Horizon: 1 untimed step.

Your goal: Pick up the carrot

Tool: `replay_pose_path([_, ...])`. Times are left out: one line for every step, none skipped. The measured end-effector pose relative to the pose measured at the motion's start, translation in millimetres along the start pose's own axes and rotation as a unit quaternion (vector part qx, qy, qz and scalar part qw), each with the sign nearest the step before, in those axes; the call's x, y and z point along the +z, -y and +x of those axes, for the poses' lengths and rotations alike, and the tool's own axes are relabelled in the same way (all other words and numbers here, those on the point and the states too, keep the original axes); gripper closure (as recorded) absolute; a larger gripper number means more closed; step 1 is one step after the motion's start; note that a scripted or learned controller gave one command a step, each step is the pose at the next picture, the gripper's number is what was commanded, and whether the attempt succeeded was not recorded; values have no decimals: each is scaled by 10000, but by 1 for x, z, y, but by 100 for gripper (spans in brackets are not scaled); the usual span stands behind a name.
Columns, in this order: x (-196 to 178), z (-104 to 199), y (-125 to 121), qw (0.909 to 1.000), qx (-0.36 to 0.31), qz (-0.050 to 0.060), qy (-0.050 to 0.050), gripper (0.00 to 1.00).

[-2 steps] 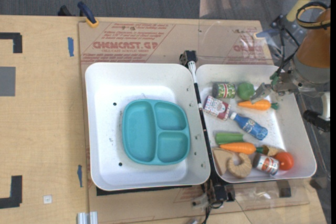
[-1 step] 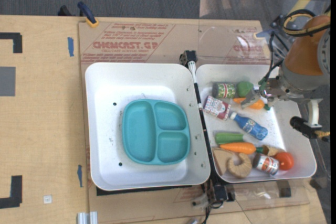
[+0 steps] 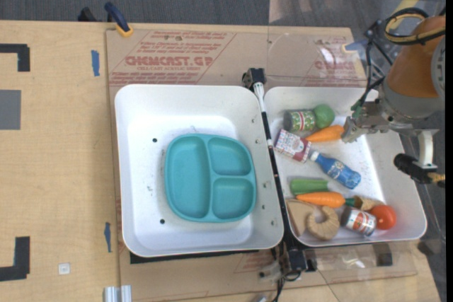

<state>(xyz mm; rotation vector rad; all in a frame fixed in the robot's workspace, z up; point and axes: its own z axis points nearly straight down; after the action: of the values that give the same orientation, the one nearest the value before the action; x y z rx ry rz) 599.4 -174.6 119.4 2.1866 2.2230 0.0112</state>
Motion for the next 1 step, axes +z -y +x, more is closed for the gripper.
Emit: replay_pose_path([1,0,0,10000,1,8,-3,0])
